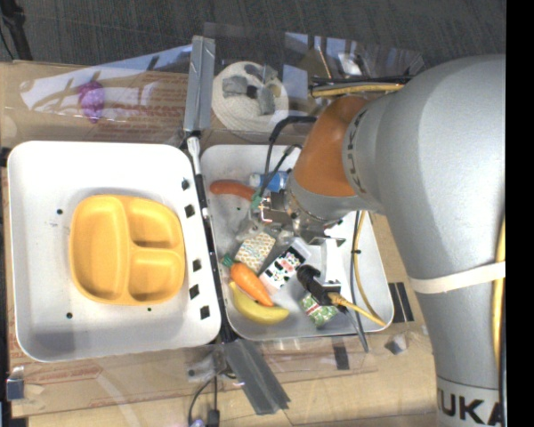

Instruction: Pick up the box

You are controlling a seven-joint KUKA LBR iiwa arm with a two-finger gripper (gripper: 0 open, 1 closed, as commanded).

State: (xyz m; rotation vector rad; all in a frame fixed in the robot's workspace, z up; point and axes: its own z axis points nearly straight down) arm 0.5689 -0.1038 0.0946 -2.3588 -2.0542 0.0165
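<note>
Cardboard box (283, 266) lay beside carrot (249, 283); gripper (276, 223) above it, jaw state unclear. I judged a centred descent best.

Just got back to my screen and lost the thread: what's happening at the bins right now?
The arm reaches in from the right over the right bin, its wrist low above a pile of small things: a patterned box, a carrot, a banana and a black-and-white packet. Nothing appears lifted; the box lies in the bin. The left bin holds a yellow divided tray.
</note>
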